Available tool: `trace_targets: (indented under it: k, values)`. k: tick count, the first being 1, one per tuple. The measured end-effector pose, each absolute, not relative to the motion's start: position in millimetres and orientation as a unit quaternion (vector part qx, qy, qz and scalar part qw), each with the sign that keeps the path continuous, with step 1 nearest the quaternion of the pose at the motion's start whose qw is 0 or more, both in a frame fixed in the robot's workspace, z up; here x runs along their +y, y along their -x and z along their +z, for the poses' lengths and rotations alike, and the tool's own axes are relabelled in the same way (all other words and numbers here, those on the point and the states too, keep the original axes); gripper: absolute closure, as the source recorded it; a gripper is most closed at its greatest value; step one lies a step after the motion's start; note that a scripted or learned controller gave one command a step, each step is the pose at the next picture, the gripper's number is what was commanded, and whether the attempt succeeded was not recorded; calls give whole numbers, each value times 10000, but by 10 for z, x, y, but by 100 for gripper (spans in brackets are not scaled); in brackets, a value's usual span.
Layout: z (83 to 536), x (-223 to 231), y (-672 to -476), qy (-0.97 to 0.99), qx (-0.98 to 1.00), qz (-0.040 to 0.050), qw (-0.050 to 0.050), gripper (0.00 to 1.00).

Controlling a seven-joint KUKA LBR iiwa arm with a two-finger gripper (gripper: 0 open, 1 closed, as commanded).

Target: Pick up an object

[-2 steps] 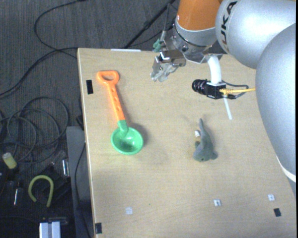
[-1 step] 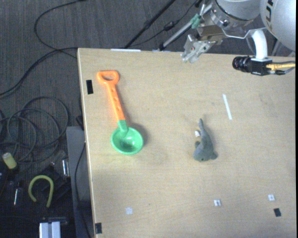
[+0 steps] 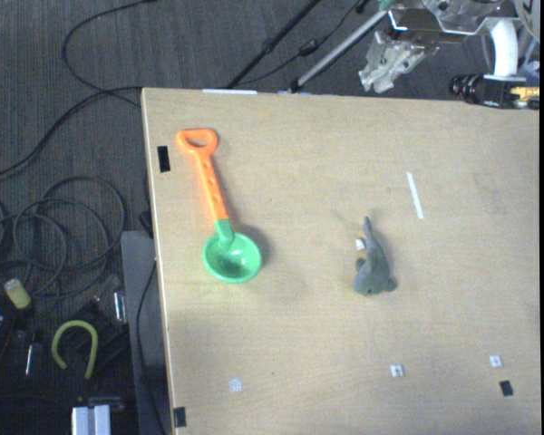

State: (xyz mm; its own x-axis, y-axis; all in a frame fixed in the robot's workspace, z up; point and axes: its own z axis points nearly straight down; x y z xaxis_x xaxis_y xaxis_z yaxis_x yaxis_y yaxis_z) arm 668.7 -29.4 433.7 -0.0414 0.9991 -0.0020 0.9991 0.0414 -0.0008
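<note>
- Gripper [image 3: 387,64] sits at the top edge of the view, beyond the far edge of the desk [image 3: 299,361]; arm above it is cut off by the frame. Fingers pale and blurred; cannot tell whether parted or closed. Nothing seen between them.
- Toy ladle [image 3: 219,216], orange handle and green bowl, lies flat well to the left of and below the gripper, handle loop toward the far edge.
- Small grey toy [image 3: 374,265], shape hard to make out, lies almost straight below the gripper, well apart from it.
- Thin white stick [image 3: 415,196] lies below and slightly right of the gripper, nearer than the grey toy.
</note>
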Motion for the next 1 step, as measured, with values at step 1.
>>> trace_targets:
  k: [1]
  values:
    - [4330,305,-6685,-7229,6910,-8,-6,100]
